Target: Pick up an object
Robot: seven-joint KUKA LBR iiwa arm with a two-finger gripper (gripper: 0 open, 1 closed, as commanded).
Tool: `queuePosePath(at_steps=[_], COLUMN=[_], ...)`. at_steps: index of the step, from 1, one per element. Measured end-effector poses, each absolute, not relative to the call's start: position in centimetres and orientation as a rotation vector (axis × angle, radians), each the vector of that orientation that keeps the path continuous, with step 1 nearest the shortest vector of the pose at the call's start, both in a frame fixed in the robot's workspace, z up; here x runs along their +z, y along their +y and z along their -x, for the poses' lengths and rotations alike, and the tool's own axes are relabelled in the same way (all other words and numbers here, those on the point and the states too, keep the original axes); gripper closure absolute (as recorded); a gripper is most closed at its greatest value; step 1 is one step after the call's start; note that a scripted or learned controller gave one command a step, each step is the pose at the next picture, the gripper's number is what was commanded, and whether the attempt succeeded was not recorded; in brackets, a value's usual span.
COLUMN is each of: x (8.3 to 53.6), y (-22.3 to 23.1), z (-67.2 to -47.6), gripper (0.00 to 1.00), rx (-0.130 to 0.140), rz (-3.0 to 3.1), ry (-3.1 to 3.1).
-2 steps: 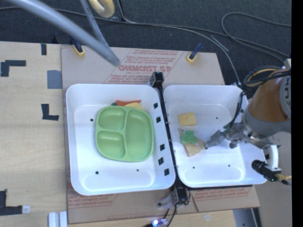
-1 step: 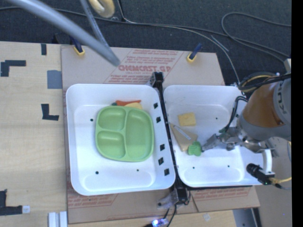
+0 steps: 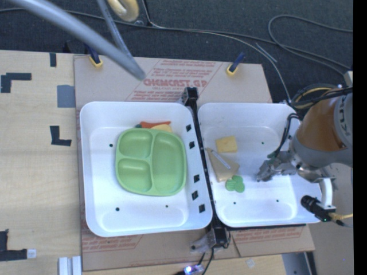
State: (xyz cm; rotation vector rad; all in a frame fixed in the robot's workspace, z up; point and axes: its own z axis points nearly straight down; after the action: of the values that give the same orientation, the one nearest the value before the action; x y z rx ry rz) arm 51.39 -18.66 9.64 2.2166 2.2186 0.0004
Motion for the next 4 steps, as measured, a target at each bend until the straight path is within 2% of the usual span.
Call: queuePosePath(at_steps=[1,2,3,4], x=[15.9,21.7,24.7,25.2], y=[-18.6,-18.1,-18.1,-12.4], z=[-51.8,-51.2,-51.3,-52.6], gripper=[1.00,1.00,1.00,1.00], rx=[0.004,0.004,0.002,0.002], rz=[-2.216,-2.216,-2.217,-2.214], ry=[2.221,2.221,2.222,2.231])
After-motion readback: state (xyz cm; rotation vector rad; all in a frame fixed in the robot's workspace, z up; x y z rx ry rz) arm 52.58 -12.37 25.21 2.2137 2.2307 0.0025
